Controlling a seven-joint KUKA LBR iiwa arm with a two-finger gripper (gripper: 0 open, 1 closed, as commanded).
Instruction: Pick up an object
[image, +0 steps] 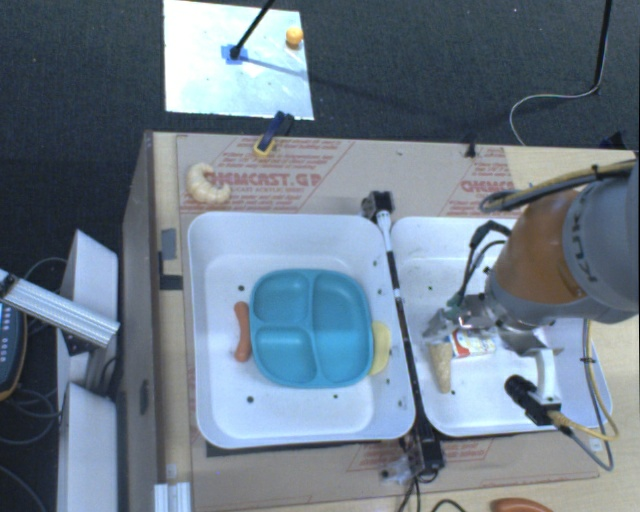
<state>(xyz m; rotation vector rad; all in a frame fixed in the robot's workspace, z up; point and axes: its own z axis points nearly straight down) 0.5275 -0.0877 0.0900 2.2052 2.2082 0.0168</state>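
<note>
The end effector (455, 325), its state impossible to tell, hangs low in the right bin (480, 420) over a small carton (472, 345), likely positioned to grasp it.

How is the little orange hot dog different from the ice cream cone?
The hot dog is orange and sausage-shaped; the ice cream cone is pale tan and tapers to a point. The hot dog lies in the left bin beside the blue plate; the cone lies in the right bin, close under the robot's hand. The hot dog sits far from the arm. Both are small toy foods lying flat, lengthwise up and down the picture.
</note>
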